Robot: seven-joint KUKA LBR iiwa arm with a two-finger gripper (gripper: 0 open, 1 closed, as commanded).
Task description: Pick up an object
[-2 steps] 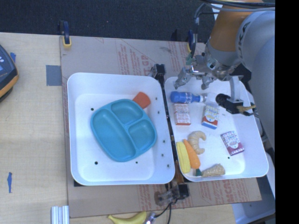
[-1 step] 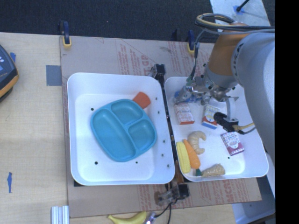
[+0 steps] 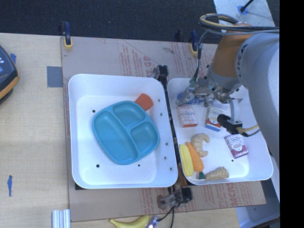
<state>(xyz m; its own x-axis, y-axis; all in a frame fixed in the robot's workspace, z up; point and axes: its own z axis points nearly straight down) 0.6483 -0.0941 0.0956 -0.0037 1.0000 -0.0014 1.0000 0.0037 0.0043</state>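
Note:
My gripper (image 3: 194,97) hangs low over the far left corner of the right bin (image 3: 259,175), below the orange band of the arm. Just in front of it lies a white and red packet (image 3: 187,116). A second small packet (image 3: 214,118) lies to the right, partly under the wrist cabling. Nearer the front are a dark red packet (image 3: 236,145), a croissant (image 3: 201,143), a carrot (image 3: 194,156), a yellow corn cob (image 3: 185,160) and a tan cone (image 3: 216,173).
The left bin (image 3: 80,127) holds a blue divided plate (image 3: 125,131) with an orange block (image 3: 144,101) at its far edge. A banana (image 3: 134,221) lies on the bench in front. A yellow device (image 3: 5,75) sits at the far left.

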